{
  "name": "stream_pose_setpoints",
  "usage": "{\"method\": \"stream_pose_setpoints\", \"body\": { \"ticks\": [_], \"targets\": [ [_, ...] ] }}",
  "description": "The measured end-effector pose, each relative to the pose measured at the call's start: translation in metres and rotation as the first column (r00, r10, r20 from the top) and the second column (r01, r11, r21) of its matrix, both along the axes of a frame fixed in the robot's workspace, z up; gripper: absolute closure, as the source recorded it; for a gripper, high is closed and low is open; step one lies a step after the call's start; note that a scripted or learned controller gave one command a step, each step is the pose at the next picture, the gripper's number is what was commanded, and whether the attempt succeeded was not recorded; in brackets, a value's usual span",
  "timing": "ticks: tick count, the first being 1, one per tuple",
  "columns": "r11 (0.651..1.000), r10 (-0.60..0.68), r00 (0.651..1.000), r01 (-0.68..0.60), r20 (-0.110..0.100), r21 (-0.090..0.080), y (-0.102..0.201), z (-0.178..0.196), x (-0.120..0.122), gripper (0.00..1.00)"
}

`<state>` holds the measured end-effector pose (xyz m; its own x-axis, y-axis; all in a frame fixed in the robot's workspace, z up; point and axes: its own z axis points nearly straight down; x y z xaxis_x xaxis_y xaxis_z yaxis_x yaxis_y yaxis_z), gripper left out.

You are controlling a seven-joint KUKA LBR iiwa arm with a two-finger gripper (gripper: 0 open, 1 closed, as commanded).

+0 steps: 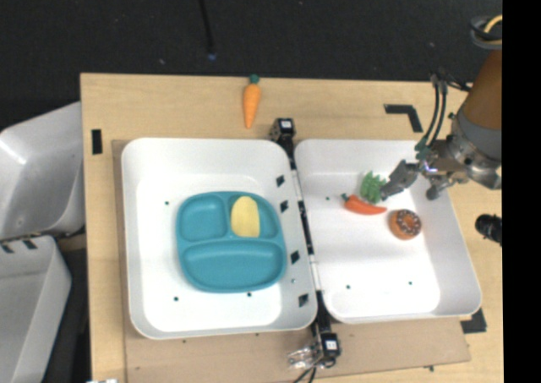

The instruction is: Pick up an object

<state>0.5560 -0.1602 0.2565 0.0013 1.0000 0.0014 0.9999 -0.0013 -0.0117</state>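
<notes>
The bench point(355, 94) carries two white bins side by side, their inner rims touching along a middle seam with black clips. The left bin point(144, 288) has bare floor all around a blue tray point(211, 267) set near its middle, with the widest room along the left wall and the near rim. The tray has three compartments, and a yellow piece point(245, 216) lies in the upper right one. The right bin point(380, 288) is bare across its near half and along the seam side; its things sit in the far right part. A red pepper point(363, 205) with a green leafy top point(372, 182) lies there, and a round brown donut point(406, 224) lies just beside it to the right, apart from it. Outside the bins, a carrot point(251, 101) lies on the bench beyond the left bin's far rim. The arm point(483, 102) reaches in from the right over the right bin's far right corner, slanting down toward the pepper. The gripper point(396, 183) hangs just beside the pepper's green top; I cannot tell how it is set, or whether it touches the pepper.
</notes>
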Motion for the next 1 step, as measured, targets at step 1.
{"method": "stream_pose_setpoints", "body": {
  "ticks": [1],
  "targets": [
    [1.0, 0.003, 1.0, -0.003, 0.013, -0.003, 0.0002, 0.0067, 0.0022, 0.0]
  ]
}}
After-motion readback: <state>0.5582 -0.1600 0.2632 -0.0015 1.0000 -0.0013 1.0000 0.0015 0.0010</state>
